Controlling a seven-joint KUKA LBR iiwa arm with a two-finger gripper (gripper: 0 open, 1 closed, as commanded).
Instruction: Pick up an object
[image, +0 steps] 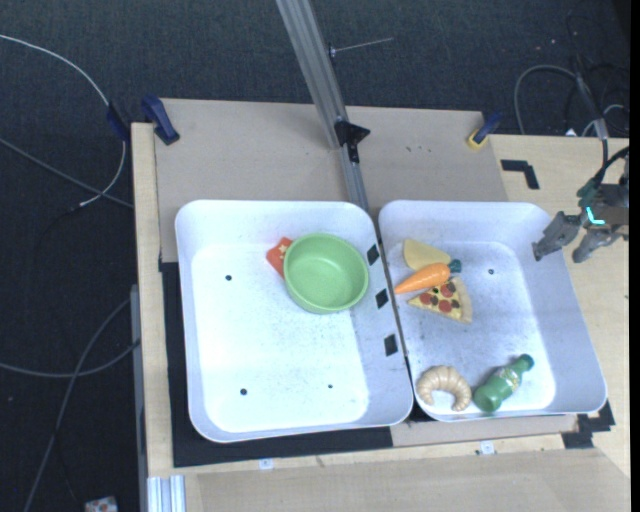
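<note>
Objects for picking lie in two white bins on a tan wooden bench, and the divide between the bins serves as the landmark here. Just left of that divide, in the left bin, a green bowl sits upright with a small red-orange piece tucked against its far-left rim. Just right of the divide, in the right bin, a carrot lies across a yellow wedge and touches a pizza slice. Nearer the camera on that side, a croissant rests beside a green bottle lying tilted.

Well right of the divide, the gripper hangs over the right bin's outer rim, its two fingers spread apart with nothing between them.

A metal pole slants up from the divide. Blue and yellow clamps mark the bench's far corners; dark carpet with loose cables surrounds the bench.
</note>
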